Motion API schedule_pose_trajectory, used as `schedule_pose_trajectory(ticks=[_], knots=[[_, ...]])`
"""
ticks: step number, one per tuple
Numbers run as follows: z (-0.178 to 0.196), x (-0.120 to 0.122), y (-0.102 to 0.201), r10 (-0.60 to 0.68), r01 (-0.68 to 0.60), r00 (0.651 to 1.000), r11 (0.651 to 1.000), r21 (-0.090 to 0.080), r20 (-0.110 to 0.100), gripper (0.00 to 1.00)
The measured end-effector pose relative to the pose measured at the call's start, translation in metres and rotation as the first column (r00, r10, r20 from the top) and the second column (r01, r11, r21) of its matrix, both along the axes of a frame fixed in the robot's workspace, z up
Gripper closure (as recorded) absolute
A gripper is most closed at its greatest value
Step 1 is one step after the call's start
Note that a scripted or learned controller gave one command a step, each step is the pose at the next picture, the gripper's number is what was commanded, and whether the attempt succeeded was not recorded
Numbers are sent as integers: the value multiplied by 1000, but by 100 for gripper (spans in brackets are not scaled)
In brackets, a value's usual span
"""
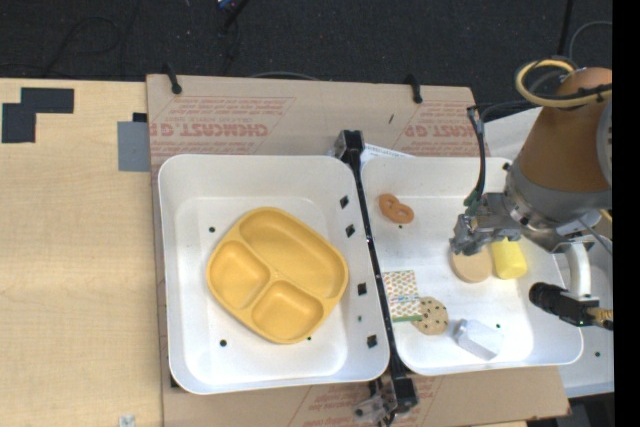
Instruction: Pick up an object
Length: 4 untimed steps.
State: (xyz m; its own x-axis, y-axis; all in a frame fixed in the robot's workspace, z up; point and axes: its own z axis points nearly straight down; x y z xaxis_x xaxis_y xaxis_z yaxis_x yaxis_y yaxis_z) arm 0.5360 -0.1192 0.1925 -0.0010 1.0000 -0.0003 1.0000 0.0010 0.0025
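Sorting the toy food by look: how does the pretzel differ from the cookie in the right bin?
The pretzel is orange-brown with looped holes; the cookie is a tan disc with dark specks. The pretzel lies alone near the bin's far side; the cookie lies nearer the front, beside a patterned card. Both lie flat in the right bin.

Right bin [530, 355]: pretzel [396, 209] near the far-left corner; tan round piece [470, 267] touching a yellow block [510, 259]; chocolate-chip cookie [432, 316] beside a patterned card [401, 294]; grey, possibly plastic, piece [476, 337] at the near edge.
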Motion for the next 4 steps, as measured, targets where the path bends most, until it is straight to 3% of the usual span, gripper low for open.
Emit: schedule_pose_trajectory(ticks=[1,4], knots=[[9,0,-1,0,0,1000,1000,1,-4,100],[3,-13,169,4,-4,1000,1000,3,-8,100]])
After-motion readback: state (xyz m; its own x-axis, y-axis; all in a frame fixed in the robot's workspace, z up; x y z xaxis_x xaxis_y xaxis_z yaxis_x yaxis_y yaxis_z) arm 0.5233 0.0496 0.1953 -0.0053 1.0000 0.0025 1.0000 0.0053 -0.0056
